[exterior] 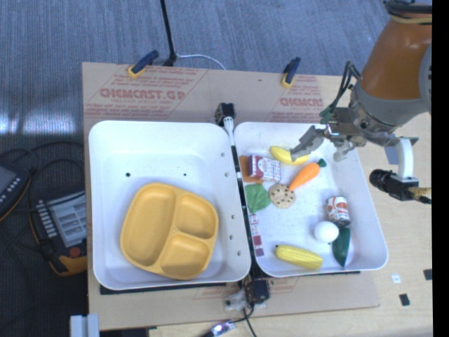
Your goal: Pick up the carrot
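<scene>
Hovering over the upper part of the right bin (365, 209), the gripper (324, 146) had its two fingers spread apart, one finger (306, 143) reaching left toward the banana (289, 156) and the other pointing down near the bin's far right side. Nothing was between the fingers, and it could not be told whether the left finger touched the banana. The carrot (305, 175) lay just below the gripper, tilted, with its green top up to the right, near the cookie (282, 196). Lower in the same bin were a small can (337, 209), a white egg (325, 232) and a corn cob (299, 257). The left bin (112, 146) held a yellow divided plate (170, 229).
</scene>
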You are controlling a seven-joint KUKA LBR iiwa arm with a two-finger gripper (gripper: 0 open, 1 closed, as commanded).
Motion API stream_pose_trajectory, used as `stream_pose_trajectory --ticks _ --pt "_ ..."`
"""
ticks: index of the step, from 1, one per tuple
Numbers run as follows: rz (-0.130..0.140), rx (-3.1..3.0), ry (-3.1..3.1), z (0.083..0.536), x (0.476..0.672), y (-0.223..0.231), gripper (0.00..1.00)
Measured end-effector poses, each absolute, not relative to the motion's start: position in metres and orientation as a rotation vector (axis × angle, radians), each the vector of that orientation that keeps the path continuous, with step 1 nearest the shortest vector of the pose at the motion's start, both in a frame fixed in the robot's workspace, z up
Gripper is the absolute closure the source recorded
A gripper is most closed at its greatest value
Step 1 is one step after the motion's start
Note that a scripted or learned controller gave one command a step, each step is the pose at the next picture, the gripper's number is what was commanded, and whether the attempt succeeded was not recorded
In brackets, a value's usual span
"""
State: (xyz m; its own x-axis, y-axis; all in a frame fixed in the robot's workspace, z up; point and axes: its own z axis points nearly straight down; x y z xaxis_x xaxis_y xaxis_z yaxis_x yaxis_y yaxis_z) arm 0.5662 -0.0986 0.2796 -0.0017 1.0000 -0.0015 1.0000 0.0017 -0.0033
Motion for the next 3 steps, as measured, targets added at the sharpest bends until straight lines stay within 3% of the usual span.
stream_pose_trajectory --ticks 1,2,3 --pt "0.015 -2.561 -1.807 0.157 0.589 -0.156 0.0" --pt "-0.005 -2.637 -1.72 0.09 0.604 -0.157 0.0" --pt "-0.004 -2.637 -1.725 0.1 0.605 -0.157 1.0"
